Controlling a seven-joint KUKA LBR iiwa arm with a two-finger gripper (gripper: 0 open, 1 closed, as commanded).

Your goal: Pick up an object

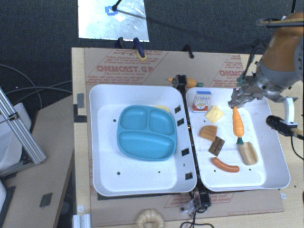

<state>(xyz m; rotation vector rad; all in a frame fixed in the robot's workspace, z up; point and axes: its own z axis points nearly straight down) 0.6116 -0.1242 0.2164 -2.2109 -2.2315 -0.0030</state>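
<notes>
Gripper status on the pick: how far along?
Early. Done: the gripper is over the right bin, just above the carrot. In hand: nothing visibly lifted; carrot, sausage and chocolate all lie on the bin floor. Left: descend, grasp, lift.

dark carpet (38, 32) | cardboard bench top (156, 63) | shiny sheet (113, 13)
</notes>
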